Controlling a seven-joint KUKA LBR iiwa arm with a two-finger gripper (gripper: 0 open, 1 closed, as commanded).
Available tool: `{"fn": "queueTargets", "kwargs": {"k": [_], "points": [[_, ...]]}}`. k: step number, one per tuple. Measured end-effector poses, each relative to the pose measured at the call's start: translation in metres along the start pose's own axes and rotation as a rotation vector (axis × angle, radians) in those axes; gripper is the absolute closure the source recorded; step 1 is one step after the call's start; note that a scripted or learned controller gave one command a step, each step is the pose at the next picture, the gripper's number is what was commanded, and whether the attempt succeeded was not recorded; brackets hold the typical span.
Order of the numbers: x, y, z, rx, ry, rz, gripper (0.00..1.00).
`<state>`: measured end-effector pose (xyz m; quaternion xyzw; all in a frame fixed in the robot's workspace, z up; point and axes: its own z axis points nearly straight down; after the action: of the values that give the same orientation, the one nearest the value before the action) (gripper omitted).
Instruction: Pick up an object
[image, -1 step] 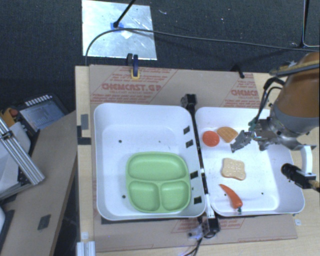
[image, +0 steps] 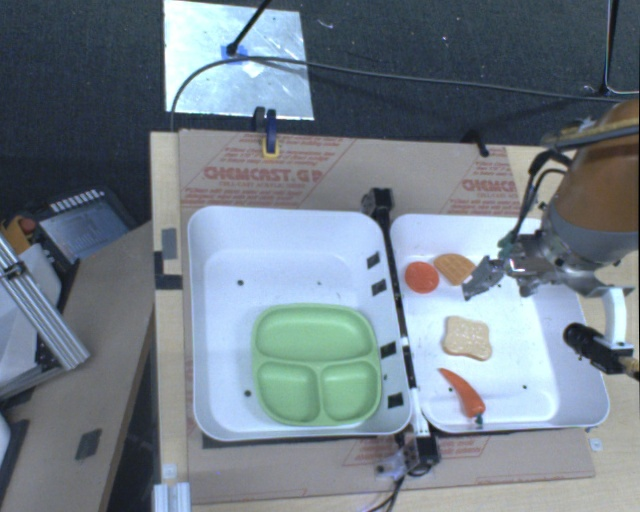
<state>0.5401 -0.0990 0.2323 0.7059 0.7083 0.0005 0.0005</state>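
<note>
Two bins, green tray left, four foods right, gripper state unclear

Four small food-shaped pieces lie in the right-hand white bin, on the right side of the frame. A round red slice rests flat toward the upper left of that bin, touching or just beside an orange-tan, crinkled oval piece to its right. Lower, near the bin's middle, lies a pale tan slice of bread, flat and slightly turned. Below it, at the bin's lower left, a red-orange chili pepper lies slanted, its tip pointing down and right.
</note>
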Motion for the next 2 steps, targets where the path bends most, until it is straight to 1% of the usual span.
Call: {"fn": "queueTargets", "kwargs": {"k": [1,2], "points": [[-0.005,0.002,0.043,0.004,0.001,0.003,0.0],[0.001,0.006,0.088,0.004,0.001,0.002,0.0]]}}
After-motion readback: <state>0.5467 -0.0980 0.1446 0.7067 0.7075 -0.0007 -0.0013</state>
